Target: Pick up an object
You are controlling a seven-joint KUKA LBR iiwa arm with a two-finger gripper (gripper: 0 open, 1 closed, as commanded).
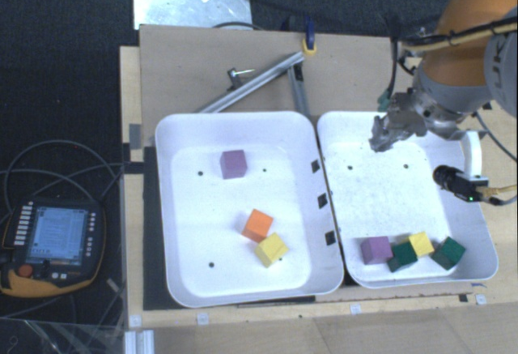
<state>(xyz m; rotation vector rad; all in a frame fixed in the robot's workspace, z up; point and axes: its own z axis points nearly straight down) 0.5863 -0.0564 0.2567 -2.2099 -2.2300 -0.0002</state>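
My gripper (pixel 383 139) hangs over the far part of the right bin (pixel 356 182), with nothing visible between its fingers. In that bin's near edge lie a purple block (pixel 375 249), a dark green block (pixel 401 255), a yellow block (pixel 420 244) and another green block (pixel 448 252). The left bin (pixel 182 182) holds a purple block (pixel 233 164) toward the back, plus an orange block (pixel 258 224) touching a yellow block (pixel 272 249) near the front.
A metal bar (pixel 251 81) lies on the board behind the left bin. A teach pendant (pixel 50 243) sits on the floor at left. A black cable fitting (pixel 453 180) hangs over the right bin's right side.
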